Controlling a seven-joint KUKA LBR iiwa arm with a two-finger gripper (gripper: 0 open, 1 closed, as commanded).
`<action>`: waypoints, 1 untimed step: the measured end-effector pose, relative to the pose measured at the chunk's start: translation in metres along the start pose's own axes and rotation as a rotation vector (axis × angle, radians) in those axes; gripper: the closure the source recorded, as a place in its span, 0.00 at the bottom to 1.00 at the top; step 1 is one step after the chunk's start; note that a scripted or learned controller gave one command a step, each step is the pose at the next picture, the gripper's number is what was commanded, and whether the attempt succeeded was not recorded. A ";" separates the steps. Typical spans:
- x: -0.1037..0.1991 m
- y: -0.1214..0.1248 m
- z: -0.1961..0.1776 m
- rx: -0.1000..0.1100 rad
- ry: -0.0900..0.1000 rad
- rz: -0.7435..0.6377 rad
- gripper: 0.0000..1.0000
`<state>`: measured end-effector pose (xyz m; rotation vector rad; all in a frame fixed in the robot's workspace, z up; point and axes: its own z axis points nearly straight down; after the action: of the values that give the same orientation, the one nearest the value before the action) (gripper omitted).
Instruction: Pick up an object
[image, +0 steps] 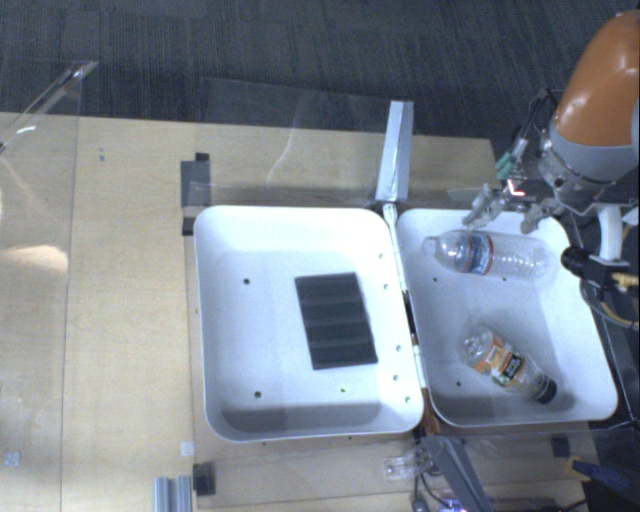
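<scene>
**Two bottles in the right bin, gripper above its far edge**

The gripper (508, 207) hung over the far rim of the right bin (585, 400), its thin fingers (482, 210) splayed apart with nothing between them. Just beneath and beside the fingertips lay a clear plastic bottle (490, 255) with a blue label, on its side along the bin's far edge, cap toward the divider between the bins. Whether a fingertip touched it could not be told.

A second bottle (507, 365), one with an orange-and-dark label and a dark cap, lay tilted toward the near right corner of the same bin, well apart from the first. That made two bottles in the right bin.

The left bin (230, 400) held one item: a dark ribbed rectangular block (336, 320), lying flat near its centre.

A grey metal bar (395, 150) rose from the far junction of the two bins, just to the side of the gripper. The wooden bench (100, 300) carried both bins.
</scene>
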<state>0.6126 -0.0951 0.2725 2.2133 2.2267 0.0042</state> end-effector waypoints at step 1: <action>0.017 0.016 -0.049 -0.004 -0.001 -0.085 0.00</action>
<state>0.6286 -0.0776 0.3221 2.1149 2.3159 0.0076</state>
